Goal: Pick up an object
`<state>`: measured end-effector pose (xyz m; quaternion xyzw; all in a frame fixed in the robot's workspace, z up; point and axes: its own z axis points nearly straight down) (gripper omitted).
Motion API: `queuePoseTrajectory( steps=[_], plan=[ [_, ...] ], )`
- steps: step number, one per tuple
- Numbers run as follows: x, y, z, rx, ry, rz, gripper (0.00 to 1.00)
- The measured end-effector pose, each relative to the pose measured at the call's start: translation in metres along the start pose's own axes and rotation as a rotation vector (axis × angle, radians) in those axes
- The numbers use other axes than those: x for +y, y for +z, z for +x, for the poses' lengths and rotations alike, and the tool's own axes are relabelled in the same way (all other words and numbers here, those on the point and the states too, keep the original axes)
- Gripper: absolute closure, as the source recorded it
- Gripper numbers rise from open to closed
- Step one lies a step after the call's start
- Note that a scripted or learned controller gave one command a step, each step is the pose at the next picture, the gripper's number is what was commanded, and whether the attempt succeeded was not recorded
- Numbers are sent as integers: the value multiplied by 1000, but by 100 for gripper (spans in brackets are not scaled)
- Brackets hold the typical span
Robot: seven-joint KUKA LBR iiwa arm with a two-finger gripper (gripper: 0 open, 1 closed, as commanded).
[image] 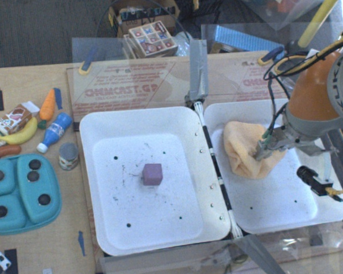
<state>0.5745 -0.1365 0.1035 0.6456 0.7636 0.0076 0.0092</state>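
A wooden bench (pixel 44 252) bears two shallow white plastic bins. The left bin (pixel 97 170) holds one purple cube (pixel 152 174). The right bin (pixel 321 207) holds one crumpled yellow cloth (pixel 244 148), where the grey two-finger gripper (pixel 262 151) presses in; its opening cannot be told.

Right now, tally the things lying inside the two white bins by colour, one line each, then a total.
Purple: 1, the block in the left bin.
Yellow: 1, the cloth in the right bin, under the gripper.
Total: 2.
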Motion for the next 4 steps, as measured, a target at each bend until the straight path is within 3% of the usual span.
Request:
queuePoseTrajectory(
  steps=[1, 2, 3, 4],
  plan=[
    [0, 0, 0, 0, 0, 1, 0],
    [8, 11, -5, 1, -30, 11, 0],
    [10, 1, -5, 0, -28, 4, 100],
    [79, -128, 31, 4, -195, 22, 100]
  ],
)
